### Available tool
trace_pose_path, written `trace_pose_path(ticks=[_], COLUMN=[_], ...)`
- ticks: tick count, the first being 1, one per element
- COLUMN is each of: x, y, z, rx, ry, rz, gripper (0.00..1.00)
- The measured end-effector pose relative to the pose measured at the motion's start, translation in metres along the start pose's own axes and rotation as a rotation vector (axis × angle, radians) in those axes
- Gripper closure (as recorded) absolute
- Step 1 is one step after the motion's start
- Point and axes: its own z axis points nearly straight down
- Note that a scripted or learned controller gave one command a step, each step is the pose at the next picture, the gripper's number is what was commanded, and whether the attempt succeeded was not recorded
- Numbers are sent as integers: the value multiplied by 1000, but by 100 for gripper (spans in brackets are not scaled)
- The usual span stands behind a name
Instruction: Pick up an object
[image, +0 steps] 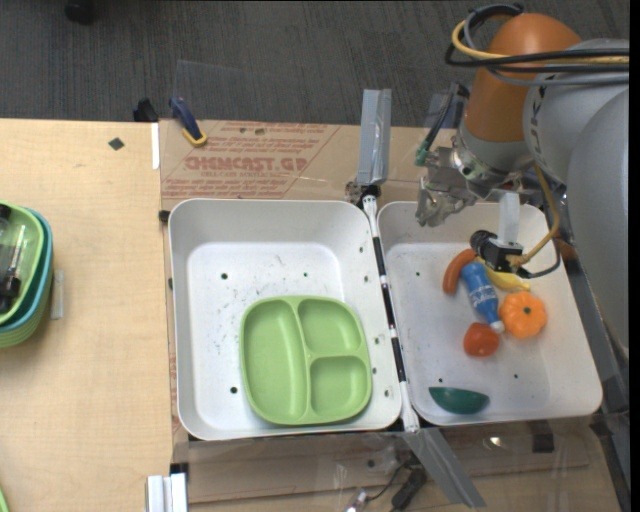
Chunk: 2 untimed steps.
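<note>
My gripper (440, 205) hangs over the far rim of the right bin (560, 395), near its far-left corner. Fingers point down; nothing sits between them. Whether they are spread or pressed together I cannot tell from this angle.

Just beyond my fingers toward the camera and to the right: the cluster of candidates. Nearest is an orange curved piece (457, 270), touching a blue bottle (481, 291) that lies slanted across it. A yellow piece (512, 281) pokes out beside the bottle. Then the small pumpkin (523, 314) and, just beside it, a red tomato (481, 341). Farther off, by the near rim, a dark green piece (459, 400) lies alone.

Left of my fingers, across the divider, the left bin (200, 250) holds a green tray (305, 358).

Status: nothing lifted, no contact. All objects rest on the bin floor. Remaining: descend on one item, close, raise. Judgement: the lone green piece offers the cleanest approach; the cluster risks nudging neighbours.
</note>
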Motion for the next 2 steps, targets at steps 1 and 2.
trace_pose_path(ticks=[1,2], x=[47,124], y=[-30,-15], z=[1,1], rx=[3,2], ry=[0,-1], rz=[153,174], gripper=[100,100])
